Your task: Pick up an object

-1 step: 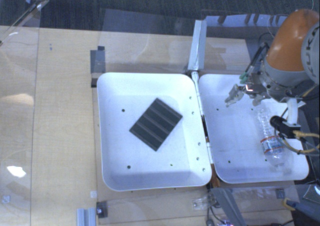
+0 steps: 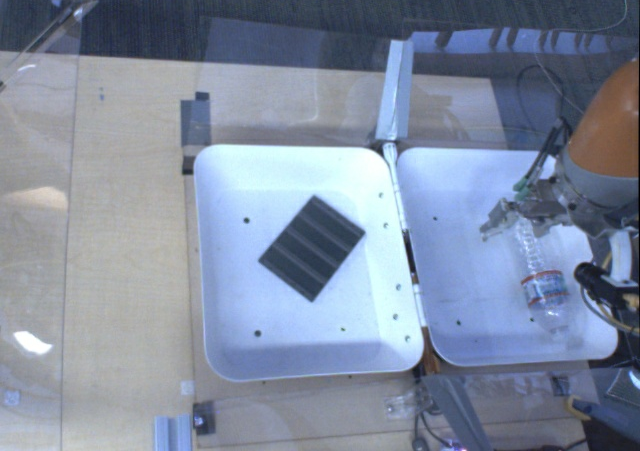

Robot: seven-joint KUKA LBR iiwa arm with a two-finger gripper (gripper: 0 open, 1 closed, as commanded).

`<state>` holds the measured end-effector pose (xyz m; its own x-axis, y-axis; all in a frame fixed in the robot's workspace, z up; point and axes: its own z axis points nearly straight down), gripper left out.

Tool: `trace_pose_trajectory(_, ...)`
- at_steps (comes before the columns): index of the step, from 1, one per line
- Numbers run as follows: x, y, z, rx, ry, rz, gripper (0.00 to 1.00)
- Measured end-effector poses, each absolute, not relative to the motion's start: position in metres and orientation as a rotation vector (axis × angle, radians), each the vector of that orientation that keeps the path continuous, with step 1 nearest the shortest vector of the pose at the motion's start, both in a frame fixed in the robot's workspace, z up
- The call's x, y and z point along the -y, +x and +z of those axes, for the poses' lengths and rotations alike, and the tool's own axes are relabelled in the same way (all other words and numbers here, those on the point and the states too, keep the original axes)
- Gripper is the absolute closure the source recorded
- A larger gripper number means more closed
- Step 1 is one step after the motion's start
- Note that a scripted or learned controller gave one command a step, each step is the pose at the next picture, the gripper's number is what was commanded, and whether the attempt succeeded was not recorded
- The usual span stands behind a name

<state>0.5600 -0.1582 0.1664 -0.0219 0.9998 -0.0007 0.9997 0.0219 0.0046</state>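
Observation:
A clear plastic bottle point(image 2: 540, 277) with a blue and red label lies in the right bin point(image 2: 455, 279), its neck pointing up-left. My gripper point(image 2: 517, 213) hangs right over the bottle's neck end, under the grey wrist and orange band at the right edge. I cannot make out whether it touches the bottle. A dark grey ribbed rectangular slab point(image 2: 312, 247) lies flat and turned diagonally in the middle of the left bin point(image 2: 230, 339).
A raised divider point(image 2: 403, 239) separates the two bins. A metal bracket point(image 2: 393, 89) stands behind them at the centre. Black cables point(image 2: 608, 294) hang by the arm at the right bin's right edge. Wooden bench lies to the left.

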Motion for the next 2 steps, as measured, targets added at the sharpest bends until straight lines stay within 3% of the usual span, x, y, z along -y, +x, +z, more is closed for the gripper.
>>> trace_pose_trajectory(1,0.158,0.56,0.166,-2.244,2.194,0.005,0.0)
trace_pose_trajectory(2,0.203,0.567,0.101,-2.322,2.102,0.008,0.0)
